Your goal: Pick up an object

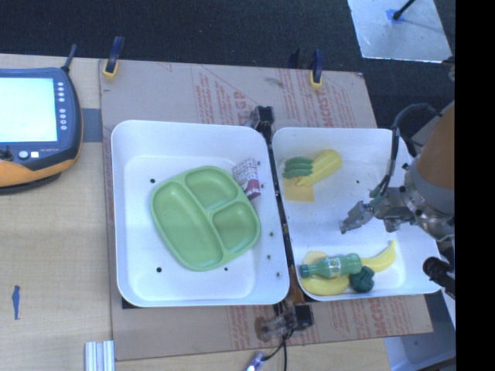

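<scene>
In the right white bin (348,141), the pincer (354,221) hangs low over bare white floor near the middle, reached in from the right on the grey arm (421,203); whether its tips are spread or pressed together cannot be told from this slant, and nothing shows between them. Up and to its left lies a yellow toy (319,168) with a green piece (295,168) across it and a yellow block (300,192) just below. Down along the near wall of the same bin, a green bottle (331,267) lies on its side over a yellow banana-shaped piece (380,257), with a dark green lump (361,281) touching the bottle's right end. These sit apart from the pincer. In the left white bin (128,230), a green divided plate (205,217) rests flat, and a small red-and-white can (247,178) lies just beside its upper right edge. On the counter (46,284) at far left stands an orange-edged control pendant (35,126) with a bright screen.
</scene>
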Robot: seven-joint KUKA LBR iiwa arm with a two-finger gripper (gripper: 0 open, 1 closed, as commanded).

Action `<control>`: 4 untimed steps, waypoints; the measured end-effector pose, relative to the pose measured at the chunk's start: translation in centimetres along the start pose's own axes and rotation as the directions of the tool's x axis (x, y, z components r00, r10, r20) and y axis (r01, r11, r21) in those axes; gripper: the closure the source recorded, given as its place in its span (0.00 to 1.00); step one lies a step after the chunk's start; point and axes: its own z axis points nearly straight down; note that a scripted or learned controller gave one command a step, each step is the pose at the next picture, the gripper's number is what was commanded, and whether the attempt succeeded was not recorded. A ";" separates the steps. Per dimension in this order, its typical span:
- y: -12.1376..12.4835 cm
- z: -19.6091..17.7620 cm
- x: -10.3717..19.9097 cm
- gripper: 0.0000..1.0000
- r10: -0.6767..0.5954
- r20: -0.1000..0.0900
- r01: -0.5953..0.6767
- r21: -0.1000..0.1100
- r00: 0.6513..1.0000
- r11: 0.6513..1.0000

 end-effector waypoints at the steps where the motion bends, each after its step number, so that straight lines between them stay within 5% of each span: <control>1: 7.3 0.7 6.0 0.00 -0.003 0.002 0.003 -0.001 1.000 1.000; 2: 12.1 8.3 2.7 0.00 0.000 0.003 0.000 0.000 1.000 1.000; 3: 17.4 11.3 1.9 0.00 -0.003 0.000 0.003 0.027 1.000 1.000; 4: 17.3 11.5 1.4 0.00 -0.001 -0.002 0.001 0.029 1.000 1.000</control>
